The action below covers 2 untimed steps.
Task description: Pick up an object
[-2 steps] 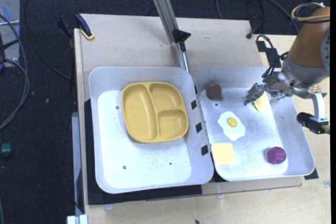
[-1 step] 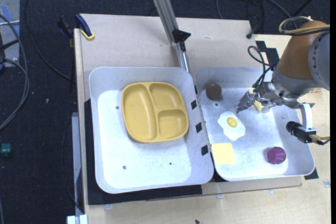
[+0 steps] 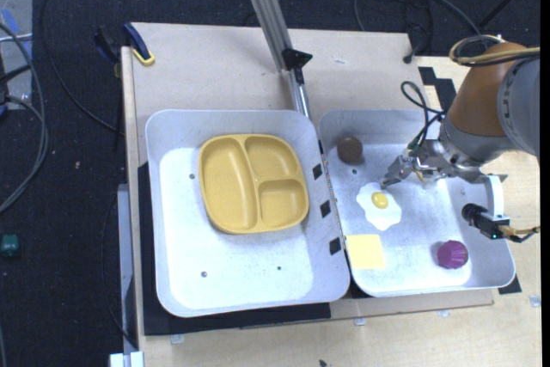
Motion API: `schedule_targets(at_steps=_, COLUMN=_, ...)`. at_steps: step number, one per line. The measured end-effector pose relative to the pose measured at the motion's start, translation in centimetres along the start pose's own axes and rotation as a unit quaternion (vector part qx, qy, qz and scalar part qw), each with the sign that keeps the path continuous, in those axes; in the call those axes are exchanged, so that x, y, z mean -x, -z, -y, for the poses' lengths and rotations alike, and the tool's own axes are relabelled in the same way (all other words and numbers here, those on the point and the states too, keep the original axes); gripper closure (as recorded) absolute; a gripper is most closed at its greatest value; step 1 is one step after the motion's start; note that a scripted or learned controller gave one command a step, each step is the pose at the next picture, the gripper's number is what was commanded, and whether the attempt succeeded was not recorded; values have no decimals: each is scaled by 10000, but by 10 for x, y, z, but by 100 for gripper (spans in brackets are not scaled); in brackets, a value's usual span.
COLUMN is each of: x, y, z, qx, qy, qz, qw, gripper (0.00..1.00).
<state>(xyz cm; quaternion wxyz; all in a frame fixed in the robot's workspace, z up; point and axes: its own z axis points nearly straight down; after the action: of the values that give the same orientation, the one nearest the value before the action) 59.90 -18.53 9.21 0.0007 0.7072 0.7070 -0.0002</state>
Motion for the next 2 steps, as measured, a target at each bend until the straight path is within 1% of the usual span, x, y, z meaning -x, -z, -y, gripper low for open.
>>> schedule_targets(at_steps=1, x=0, y=12, z=-1, qx=16, qy=5, qz=6, qw=10000, gripper=100)
schedule_targets(at_steps=2, x=-5, y=56, z=0, qx=18, qy=14, qz=0, qw=10000, gripper=100)
